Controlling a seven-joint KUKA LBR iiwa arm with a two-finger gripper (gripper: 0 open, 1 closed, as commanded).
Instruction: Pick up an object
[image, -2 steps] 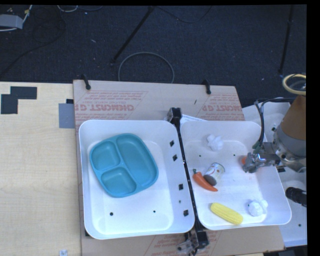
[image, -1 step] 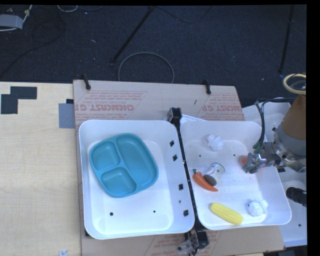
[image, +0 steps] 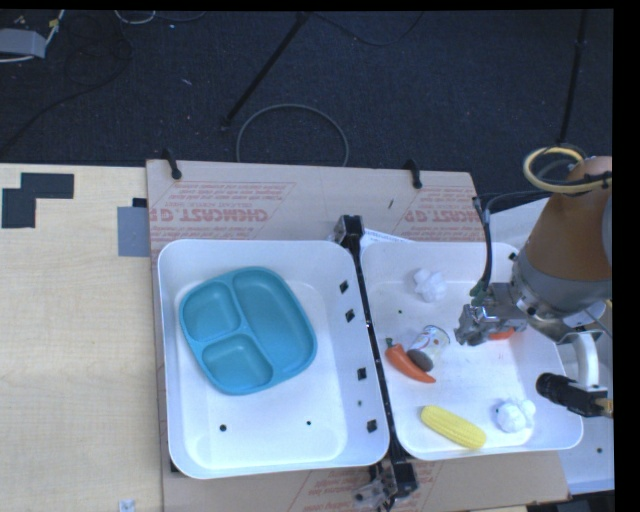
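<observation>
The gripper (image: 480, 326) is seen low over the right bin (image: 400, 268); whether it is spread or pinching cannot be told. An orange carrot (image: 410, 363), yellow corn (image: 452, 426) and white lumps (image: 430, 284) are scattered inside that bin. A blue divided plate (image: 246, 328) is placed in the left bin (image: 260, 450).

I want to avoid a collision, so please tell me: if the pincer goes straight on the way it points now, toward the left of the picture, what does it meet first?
Probably the small grey and white object beside the orange toy carrot, just ahead of the pincer. Depth is unclear, so it may pass above them.
</observation>
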